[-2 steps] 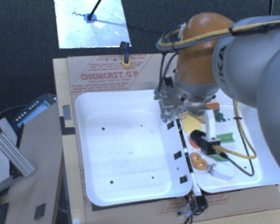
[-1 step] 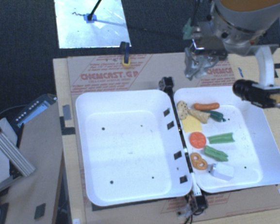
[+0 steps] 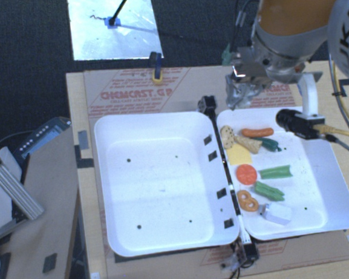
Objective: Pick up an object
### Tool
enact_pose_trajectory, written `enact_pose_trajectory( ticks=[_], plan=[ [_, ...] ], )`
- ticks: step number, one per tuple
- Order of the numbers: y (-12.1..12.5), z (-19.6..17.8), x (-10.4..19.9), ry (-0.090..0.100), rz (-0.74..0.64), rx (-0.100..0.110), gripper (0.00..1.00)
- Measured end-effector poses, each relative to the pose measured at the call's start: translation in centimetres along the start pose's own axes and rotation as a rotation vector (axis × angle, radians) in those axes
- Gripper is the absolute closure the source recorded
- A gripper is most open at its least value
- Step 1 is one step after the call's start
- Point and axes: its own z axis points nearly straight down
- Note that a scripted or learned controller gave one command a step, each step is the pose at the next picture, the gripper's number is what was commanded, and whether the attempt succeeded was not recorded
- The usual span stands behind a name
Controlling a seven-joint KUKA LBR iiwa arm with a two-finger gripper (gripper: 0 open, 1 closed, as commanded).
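Jaws could not be read as spread or closed; they hung over the right bin's point(image 3: 336, 213) twelve o'clock rim. Toy foods lay inside, a tomato slice point(image 3: 246, 174) near centre.

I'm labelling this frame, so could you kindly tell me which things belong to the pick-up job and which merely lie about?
Job:
gripper
right bin
orange carrot
red disc
green bean
pretzel

Lying about:
left bin
yellow clip
silver sheet

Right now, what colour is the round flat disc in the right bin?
Red-orange: the disc, clearest in the camera view, lies beside a yellow slice.
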Motion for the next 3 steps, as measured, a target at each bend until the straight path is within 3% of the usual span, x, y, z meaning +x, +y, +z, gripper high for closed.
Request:
enact_pose_trajectory(
  ticks=[1,2,3],
  plan=[
    [0.8,19.5,6.6,0.001,-0.009,0.011,1.0],
    [4.9,25.0,16.7,0.005,-0.014,-0.002,1.0],
    [5.1,23.5,16.1,0.004,-0.009,-0.006,1.0]
  ],
)
